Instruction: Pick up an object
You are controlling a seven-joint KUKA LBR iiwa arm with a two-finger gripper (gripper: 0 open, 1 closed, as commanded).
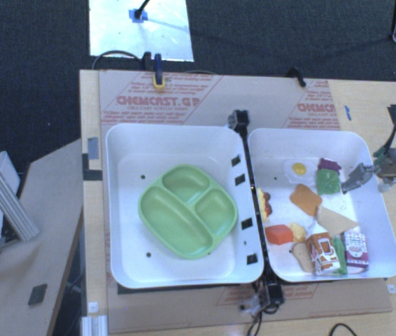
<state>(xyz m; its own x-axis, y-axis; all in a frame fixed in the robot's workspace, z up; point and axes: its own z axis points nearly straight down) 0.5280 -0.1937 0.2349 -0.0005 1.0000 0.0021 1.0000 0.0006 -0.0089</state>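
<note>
Tan wedge (336,220), long axis slanting, end effector (357,178) near

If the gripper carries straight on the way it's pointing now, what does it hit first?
The gripper points left over the right bin. Going straight on, it would probably meet the green block first, with the purple piece just beyond. Its height above them is unclear, so it might pass over.

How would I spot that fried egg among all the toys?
Look in the right bin, the one crowded with toy food. Near its back wall lies the fried egg: flat and white with a round yellow yolk, left of the green block.
</note>
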